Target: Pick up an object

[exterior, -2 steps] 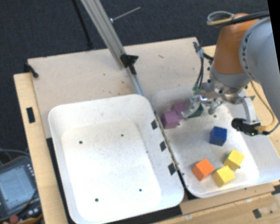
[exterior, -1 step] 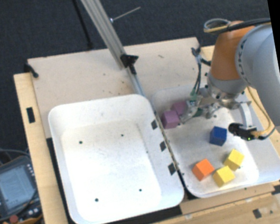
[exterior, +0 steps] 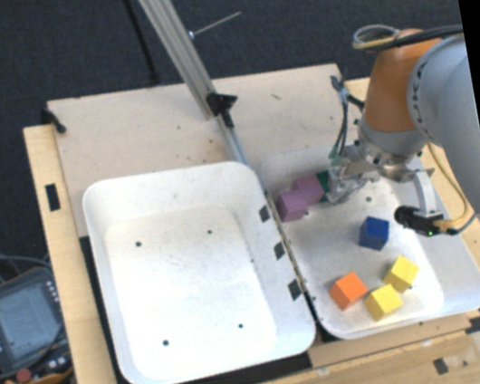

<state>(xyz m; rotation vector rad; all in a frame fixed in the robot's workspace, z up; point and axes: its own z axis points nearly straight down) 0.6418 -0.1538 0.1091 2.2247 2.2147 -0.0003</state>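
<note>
One purple block [exterior: 298,197] is lying at the far left corner of the right bin [exterior: 463,280], with the jaws [exterior: 335,186] sitting just to its right; how wide they are standing I cannot tell. Nearer in that bin, a blue cube [exterior: 374,233], an orange cube [exterior: 348,290] and two yellow cubes [exterior: 402,272] [exterior: 383,301] are resting. To the left, the left bin [exterior: 189,269] is sitting on the table [exterior: 137,131].

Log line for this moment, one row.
gripper: over right bin, beside purple block | grasp: cannot tell | loose: blue cube, orange cube, two yellow cubes
</note>
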